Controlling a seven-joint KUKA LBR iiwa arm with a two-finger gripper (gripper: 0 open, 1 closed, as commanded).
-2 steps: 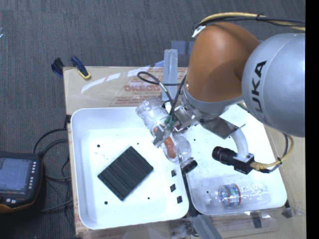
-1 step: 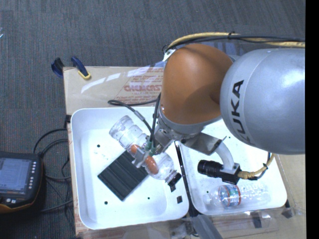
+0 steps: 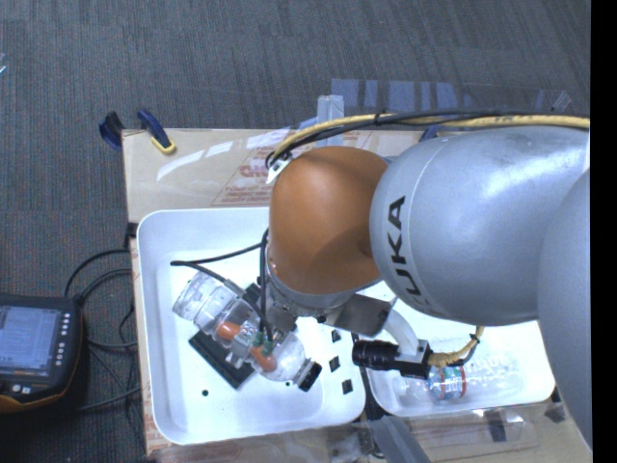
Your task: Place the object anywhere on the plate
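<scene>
My gripper [image 3: 234,337] hangs low over the middle of the left bin [image 3: 154,258], its black body tilted toward the lower left. A clear, crumpled plastic piece [image 3: 200,300] sits at its upper-left end, touching it. Small orange parts [image 3: 260,357] show by the gripper's lower end. A pale round shape [image 3: 287,365], possibly the plate, lies just right of them, partly hidden under the wrist. The orange wrist band [image 3: 323,225] and grey arm cover the bin's right half.
The right bin [image 3: 540,360] holds a clear plastic bottle [image 3: 446,384] with a coloured label. A few small black bits [image 3: 339,365] lie in the left bin. A pendant screen [image 3: 29,350] sits on the floor at left, and clamps [image 3: 145,128] grip the bench's back edge.
</scene>
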